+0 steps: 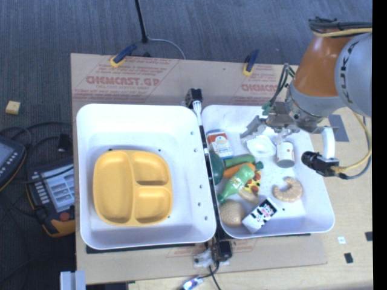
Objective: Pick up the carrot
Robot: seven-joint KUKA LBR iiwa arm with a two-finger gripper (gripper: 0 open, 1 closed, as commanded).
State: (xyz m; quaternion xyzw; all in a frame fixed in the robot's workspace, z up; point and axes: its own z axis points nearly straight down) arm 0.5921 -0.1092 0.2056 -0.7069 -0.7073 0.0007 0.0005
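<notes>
Your carrot (233, 171) lies in the right bin (314, 225), near that bin's left wall and about midway up, its orange body partly tucked among green pieces: a dark green item (237, 161) just above it and a lighter green bottle-shaped toy (237, 185) running down beside it. Just below those you see a tan, potato-like lump (230, 212) and a black-and-white carton (260, 215) near the front wall. A red-and-white carton (219, 144) stands above the carrot against the left wall, a croissant-shaped pastry (288, 190) lies to the right, and a small white cylinder (285, 153) sits higher up. The gripper (273, 124) hangs over the upper part of this bin, well apart from the carrot, and you cannot tell how its jaws stand; nothing is visibly held. The arm (332, 65) enters from the right with its orange band over the bin's top corner. In the left bin (91, 125) rests 1 yellow tray (132, 186) with 3 compartments.
</notes>
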